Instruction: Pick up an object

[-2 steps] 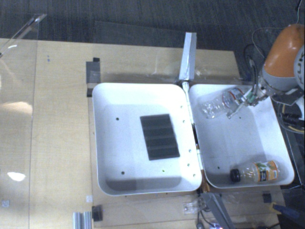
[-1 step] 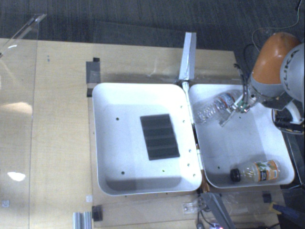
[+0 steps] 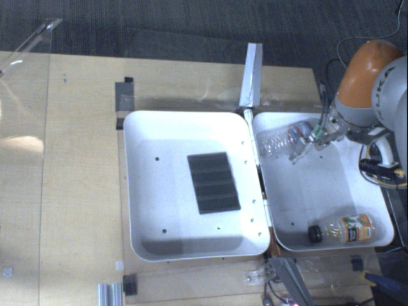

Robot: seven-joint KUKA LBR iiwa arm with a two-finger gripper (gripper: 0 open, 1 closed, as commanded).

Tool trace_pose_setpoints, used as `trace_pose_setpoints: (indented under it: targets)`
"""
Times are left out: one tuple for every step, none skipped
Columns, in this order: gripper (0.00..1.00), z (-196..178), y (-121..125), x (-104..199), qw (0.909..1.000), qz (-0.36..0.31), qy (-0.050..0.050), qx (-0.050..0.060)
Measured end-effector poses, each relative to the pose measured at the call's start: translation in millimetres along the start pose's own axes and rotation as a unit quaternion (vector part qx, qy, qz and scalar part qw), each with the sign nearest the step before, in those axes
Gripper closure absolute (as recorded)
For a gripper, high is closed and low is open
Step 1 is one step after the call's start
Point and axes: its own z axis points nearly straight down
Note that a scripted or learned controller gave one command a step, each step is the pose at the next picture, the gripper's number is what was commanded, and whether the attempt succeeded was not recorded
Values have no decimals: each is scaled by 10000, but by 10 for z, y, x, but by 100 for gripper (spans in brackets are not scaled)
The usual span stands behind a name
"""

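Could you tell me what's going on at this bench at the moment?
The arm reaches in over the right bin, with its gripper down at the far end beside a clear plastic item. I cannot tell whether it has hold of it. A capped bottle lies on its side at the near end of that bin. In the left bin, a dark ribbed slab lies flat, well away from the gripper.

Setting: robotics lab or test cell.
Evidence: industrial arm [image 3: 370, 75] at wooden bench [image 3: 64, 183]; two white bins [image 3: 153, 139] on bench.
Floor: dark carpet [image 3: 159, 5] behind bench.
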Motion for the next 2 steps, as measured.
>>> trace_pose_setpoints:
  targets:
    - [0, -2, 1, 37, 10000, -45, -83, 0]
    - [100, -106, -48, -8, 9999, -24, -112, 32]
